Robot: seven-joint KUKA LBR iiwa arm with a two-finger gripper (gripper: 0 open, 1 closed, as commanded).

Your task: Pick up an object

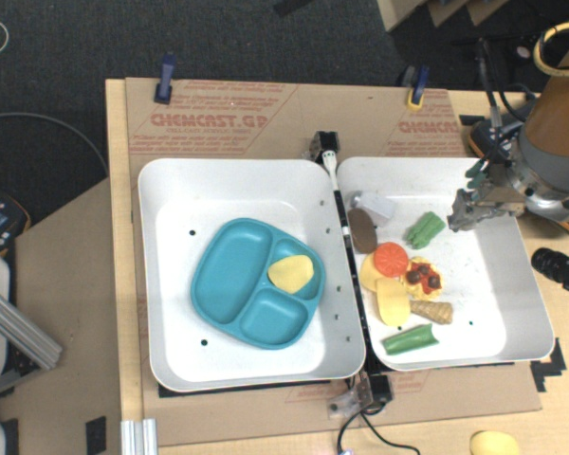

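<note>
The right bin (512,282) holds several toy foods. A green piece (425,228) lies near its middle, with a brown piece (362,229) to the left by the bin's wall. Below them are an orange-red round piece (391,259), a small red and yellow piece (423,276), yellow pieces (391,300), a tan cone (432,312) and a long green pod (409,339). My gripper (461,214) hangs over the upper right part of this bin, just right of the green piece and apart from it. Nothing shows in its grasp.
The left bin (171,216) bears a blue divided plate (232,278) with a pale yellow piece (290,273) in its right compartment. Blue clamps (165,79) (417,87) stand at the cardboard's back edge. A cable runs along the ridge between the bins (344,245).
</note>
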